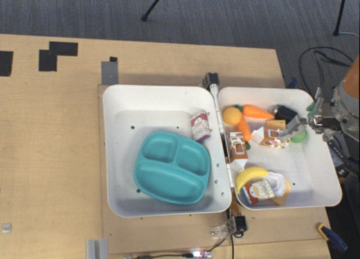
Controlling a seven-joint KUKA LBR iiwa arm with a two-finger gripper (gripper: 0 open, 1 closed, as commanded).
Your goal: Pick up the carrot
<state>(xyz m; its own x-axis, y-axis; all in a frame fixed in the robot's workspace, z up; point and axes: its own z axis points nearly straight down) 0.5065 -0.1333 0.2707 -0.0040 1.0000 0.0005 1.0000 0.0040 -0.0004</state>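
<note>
**Bench inventory: two bins, arm at the right bin's edge**

Left bin: shallow, white. Holds a teal divided plate with three compartments, lying toward the near side. A small dark red packet stands just beyond the plate's far right corner, close to the wall shared with the other bin.

Right bin: shallow, white, crowded in its far half.
- Carrot: orange, lying on its side near the far wall, green end pointing left. Nothing grips it.
- Second orange carrot-like piece: slanted, just beside and nearer than the first, below the lemon.
- Lemon: yellow, round, at the far left corner, just beside the carrot's green end.
- Black item: right of the carrot, near the far wall.
- Brown and white cartons: clustered mid-bin, with another small box against the left wall.
- Green object: small, partly hidden beside the gripper.
- Banana: yellow, curved, at the near left.
- Pouch: red and white label, touching the banana.

Gripper: reaches in over the right rim, tip among the cartons, right of the carrot and apart from it. Whether it is clenched or released cannot be told. The arm enters from the right.
</note>
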